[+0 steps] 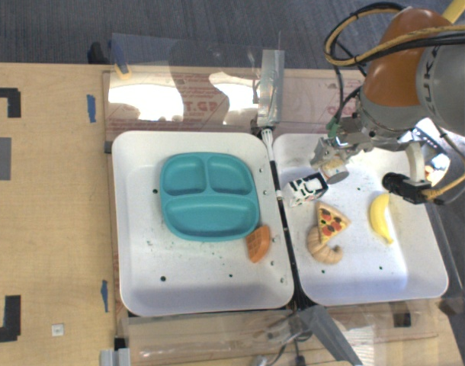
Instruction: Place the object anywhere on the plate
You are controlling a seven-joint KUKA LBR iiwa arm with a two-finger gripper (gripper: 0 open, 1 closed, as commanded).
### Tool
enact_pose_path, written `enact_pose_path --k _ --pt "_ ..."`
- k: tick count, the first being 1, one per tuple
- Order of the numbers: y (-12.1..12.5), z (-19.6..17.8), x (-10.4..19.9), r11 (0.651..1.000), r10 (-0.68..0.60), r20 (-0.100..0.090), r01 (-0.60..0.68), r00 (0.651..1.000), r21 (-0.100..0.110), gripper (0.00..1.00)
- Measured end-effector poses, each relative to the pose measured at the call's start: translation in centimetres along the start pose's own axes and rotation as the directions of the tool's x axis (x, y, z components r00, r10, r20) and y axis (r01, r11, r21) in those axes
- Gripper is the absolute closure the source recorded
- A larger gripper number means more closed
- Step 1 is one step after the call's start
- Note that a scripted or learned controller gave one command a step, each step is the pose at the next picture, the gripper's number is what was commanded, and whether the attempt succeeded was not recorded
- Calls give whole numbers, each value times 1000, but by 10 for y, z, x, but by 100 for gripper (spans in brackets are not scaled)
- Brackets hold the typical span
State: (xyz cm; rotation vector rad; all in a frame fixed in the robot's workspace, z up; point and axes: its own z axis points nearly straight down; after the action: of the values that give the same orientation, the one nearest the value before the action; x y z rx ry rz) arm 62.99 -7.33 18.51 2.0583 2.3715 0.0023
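Two white bins sit on the desk; the teal plate (210,197) lies left, while the claw (331,162), grip unreadable, hovers over the right bin's far-left corner. Pizza slice (331,223) nearby; a missed grasp seems likely.

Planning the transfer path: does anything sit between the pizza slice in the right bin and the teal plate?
Yes. The raised rims where the two bins meet run between the pizza slice and the plate, and an orange croissant-like piece lies at the plate's near-right corner.
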Motion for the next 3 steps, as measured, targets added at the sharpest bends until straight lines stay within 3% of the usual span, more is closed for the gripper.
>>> enact_pose_path --k 1,2,3 --pt "24 0 54 993 -115 0 115 993 -1 100" --pt "55 0 127 986 -165 -2 165 986 -1 100" --pt "49 69 183 990 -139 1 139 990 -6 100"
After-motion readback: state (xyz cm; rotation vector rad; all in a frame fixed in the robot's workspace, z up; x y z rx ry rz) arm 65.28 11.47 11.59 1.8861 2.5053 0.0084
